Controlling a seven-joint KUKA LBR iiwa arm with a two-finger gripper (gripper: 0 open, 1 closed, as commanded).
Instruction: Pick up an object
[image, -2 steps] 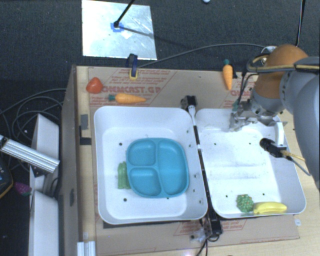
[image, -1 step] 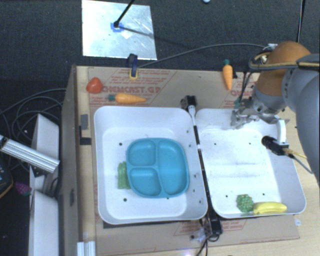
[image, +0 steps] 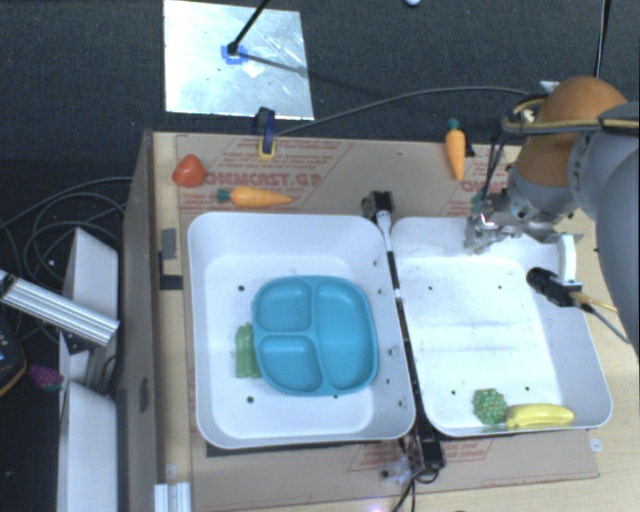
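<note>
My gripper (image: 484, 232) hangs over the far edge of the right bin (image: 470, 320), near its back wall, with nothing visible in it. A green broccoli piece (image: 489, 405) and a yellow banana (image: 540, 415) lie side by side at the right bin's front edge, well away from the gripper. In the left bin (image: 215, 300) sits a blue divided plate (image: 313, 334), and a green vegetable piece (image: 245, 351) lies against its left side.
On the cardboard behind the bins lie a red tomato (image: 188, 171), an orange carrot (image: 260, 198) and a second carrot (image: 456, 152). A black divider (image: 392, 290) runs between the bins. A shiny metal sheet (image: 238, 60) lies farther back.
</note>
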